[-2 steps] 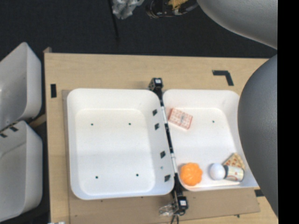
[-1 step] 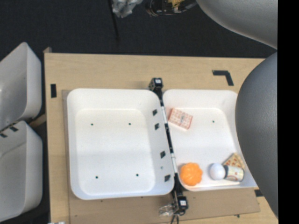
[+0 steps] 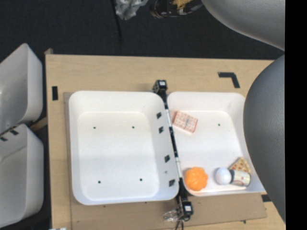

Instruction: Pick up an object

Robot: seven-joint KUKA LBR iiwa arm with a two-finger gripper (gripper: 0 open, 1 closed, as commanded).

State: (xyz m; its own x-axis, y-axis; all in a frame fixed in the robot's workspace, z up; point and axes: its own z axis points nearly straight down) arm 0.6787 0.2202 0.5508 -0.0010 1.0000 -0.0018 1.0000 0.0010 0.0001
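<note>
The grey arm (image 3: 276, 143) looms in from the right, its bulk covering the right edge of the right bin (image 3: 225, 102). I cannot tell the state of the tool from here. In that bin, an orange ball (image 3: 196, 178) sits at the near-left corner against the divider, with a white ball (image 3: 222, 176) just beside it on the right. Next along, close to the arm, lie a small cup on its side (image 3: 241, 178) and a patterned wedge (image 3: 240, 165). A pink checked packet (image 3: 184, 121) lies well apart, further back. The left bin (image 3: 115, 99) rests alongside on the tan surface (image 3: 120, 71).
</note>
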